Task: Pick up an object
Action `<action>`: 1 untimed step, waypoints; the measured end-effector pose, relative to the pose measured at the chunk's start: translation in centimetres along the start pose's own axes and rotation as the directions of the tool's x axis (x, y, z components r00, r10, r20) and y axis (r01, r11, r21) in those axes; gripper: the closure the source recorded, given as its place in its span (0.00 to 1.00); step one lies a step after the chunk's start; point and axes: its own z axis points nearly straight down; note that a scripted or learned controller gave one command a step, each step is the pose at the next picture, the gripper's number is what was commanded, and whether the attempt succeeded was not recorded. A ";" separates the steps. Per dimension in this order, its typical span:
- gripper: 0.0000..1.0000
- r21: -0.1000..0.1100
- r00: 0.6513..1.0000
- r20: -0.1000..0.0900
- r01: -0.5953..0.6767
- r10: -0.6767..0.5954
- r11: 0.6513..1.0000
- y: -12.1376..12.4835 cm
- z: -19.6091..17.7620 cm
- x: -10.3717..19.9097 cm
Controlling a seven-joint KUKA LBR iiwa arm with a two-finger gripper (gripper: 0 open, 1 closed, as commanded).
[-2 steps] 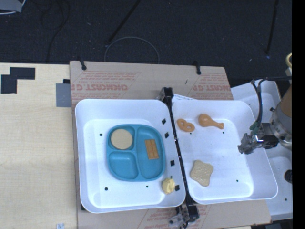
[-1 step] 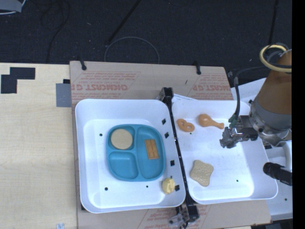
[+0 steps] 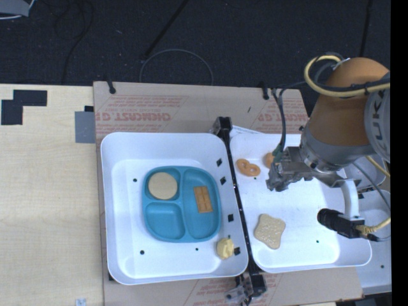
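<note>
Robot arm (image 3: 347,116), seen from above: a broad, rounded segment with an orange band over a grey shell. A pale yellowish cable (image 3: 317,75) loops at the top of the orange band. Below the grey shell sits the wrist (image 3: 319,158), a dark grey metal assembly of blocky parts. The gripper (image 3: 279,174) is a compact body of dull grey and black metal. A thin dark cable (image 3: 282,116) runs up from it. A white curved bracket (image 3: 349,193) leads to a black cylindrical part (image 3: 338,222) with yellow wiring at its end.
</note>
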 end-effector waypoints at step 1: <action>1.00 0.000 1.000 0.000 -0.001 0.001 1.000 2.6 1.7 4.8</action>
